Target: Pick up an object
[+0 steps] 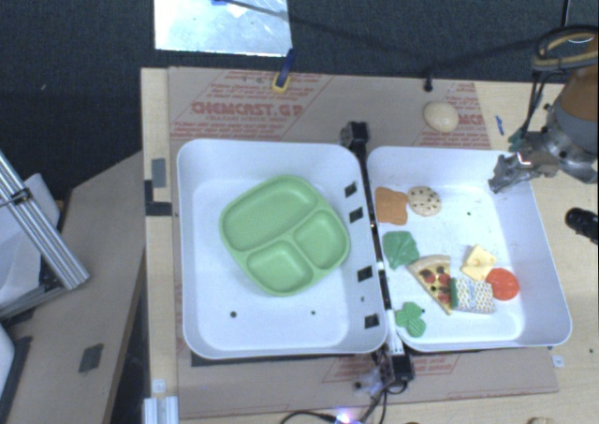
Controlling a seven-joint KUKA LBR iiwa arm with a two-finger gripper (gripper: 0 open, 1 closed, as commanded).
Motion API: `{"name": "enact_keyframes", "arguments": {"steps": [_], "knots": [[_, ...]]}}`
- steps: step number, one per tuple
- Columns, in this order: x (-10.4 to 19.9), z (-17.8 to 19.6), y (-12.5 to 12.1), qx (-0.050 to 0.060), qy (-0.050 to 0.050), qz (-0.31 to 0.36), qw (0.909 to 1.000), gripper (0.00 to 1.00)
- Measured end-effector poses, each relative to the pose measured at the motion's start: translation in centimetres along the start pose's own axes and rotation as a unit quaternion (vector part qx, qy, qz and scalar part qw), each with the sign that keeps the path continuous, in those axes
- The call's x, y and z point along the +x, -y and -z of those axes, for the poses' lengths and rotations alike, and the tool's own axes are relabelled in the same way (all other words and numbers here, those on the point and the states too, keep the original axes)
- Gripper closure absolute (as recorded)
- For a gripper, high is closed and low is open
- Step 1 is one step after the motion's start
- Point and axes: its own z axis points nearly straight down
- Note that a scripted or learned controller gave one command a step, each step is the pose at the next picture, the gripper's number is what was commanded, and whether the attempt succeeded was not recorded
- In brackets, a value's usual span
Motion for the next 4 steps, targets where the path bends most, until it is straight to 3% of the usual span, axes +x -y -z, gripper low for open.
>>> {"name": "enact_keyframes", "arguments": {"steps": [1,4], "knots": [[0.0,1.9,-0.1,0.001,0.0,0.0,1.0,1.0],[15.3,2.9,5.8,0.003,-0.002,0.002,1.0,1.0]]}}
